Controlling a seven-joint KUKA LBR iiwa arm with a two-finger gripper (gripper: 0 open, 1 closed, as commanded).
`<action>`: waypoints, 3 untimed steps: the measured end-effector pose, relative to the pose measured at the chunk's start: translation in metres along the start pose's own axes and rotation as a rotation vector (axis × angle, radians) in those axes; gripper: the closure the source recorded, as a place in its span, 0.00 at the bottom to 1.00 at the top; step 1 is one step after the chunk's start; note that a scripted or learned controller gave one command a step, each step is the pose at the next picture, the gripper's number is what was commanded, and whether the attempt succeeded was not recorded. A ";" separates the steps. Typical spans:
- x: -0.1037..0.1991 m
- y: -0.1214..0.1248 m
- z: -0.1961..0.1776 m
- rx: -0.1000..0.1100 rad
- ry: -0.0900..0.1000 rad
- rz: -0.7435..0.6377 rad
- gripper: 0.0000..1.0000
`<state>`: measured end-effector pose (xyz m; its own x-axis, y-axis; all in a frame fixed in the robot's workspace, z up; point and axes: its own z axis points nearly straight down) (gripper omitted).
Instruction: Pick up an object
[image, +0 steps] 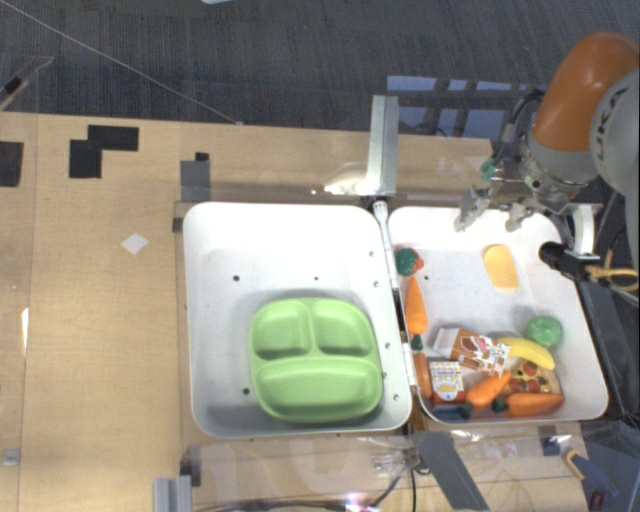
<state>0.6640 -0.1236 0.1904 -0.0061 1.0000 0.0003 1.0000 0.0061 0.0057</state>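
Toys fill the right bin (590, 395), mostly heaped at its 6 o'clock end; no single one is set as the target. The gripper (493, 213) hangs over the bin's 12 o'clock rim with its fingers spread and nothing between them.

Likely trouble, as I judge it: dropping into the heap could pinch two toys at once or only graze one, since they overlap. The carrot (415, 306) lies against the wall between the bins at 9 o'clock, so a finger could strike that wall. The yellow piece (501, 266), lying alone near the gripper, looks the safest pick, though its rounded shape may slip.

Count: two bins; one green plate (316, 359) in the left bin (215, 240); one banana (528, 350); one green ball (544, 330); one small green toy (406, 262); one yellow piece; several orange pieces and cartons in the heap, too overlapped to count.
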 end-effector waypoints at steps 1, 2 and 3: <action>0.033 -0.008 0.092 -0.003 0.000 -0.102 0.00; 0.033 -0.063 0.076 0.000 0.000 -0.138 0.00; 0.030 -0.113 0.098 -0.014 -0.001 -0.073 0.00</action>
<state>0.5512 -0.0942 0.0922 -0.0795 0.9968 -0.0020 0.9966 0.0795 0.0199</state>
